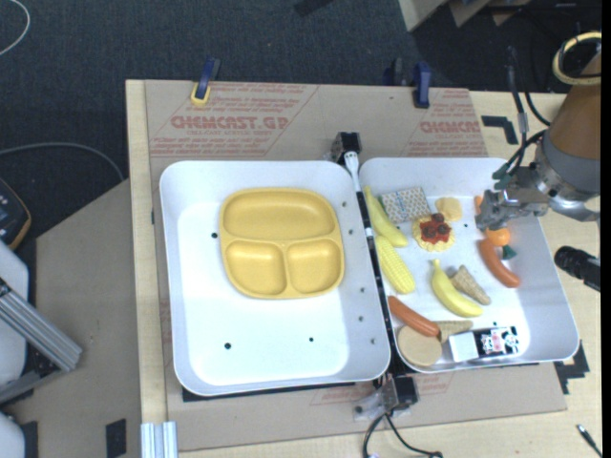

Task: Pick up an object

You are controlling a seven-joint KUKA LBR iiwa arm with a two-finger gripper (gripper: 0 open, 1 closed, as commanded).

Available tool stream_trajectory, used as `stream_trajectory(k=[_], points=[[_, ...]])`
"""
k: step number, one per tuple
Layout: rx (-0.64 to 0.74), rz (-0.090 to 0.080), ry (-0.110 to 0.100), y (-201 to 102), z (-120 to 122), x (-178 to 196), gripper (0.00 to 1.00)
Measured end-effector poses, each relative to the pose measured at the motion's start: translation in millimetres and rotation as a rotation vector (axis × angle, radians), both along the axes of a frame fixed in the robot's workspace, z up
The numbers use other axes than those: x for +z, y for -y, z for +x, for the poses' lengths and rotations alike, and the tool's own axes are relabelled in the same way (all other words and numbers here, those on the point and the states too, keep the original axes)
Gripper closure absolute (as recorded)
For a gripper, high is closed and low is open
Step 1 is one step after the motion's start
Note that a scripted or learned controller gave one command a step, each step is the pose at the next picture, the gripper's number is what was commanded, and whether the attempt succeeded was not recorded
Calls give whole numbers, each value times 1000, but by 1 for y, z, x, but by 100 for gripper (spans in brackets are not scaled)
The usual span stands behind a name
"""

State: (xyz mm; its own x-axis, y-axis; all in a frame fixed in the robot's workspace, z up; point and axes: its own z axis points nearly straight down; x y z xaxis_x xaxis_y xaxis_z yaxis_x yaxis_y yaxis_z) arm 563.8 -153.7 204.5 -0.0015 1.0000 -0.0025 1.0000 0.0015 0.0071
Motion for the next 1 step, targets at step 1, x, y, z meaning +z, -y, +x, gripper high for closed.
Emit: stream_trajectory(k=[1], points=[[-1,0,-1,0,1,22,100]])
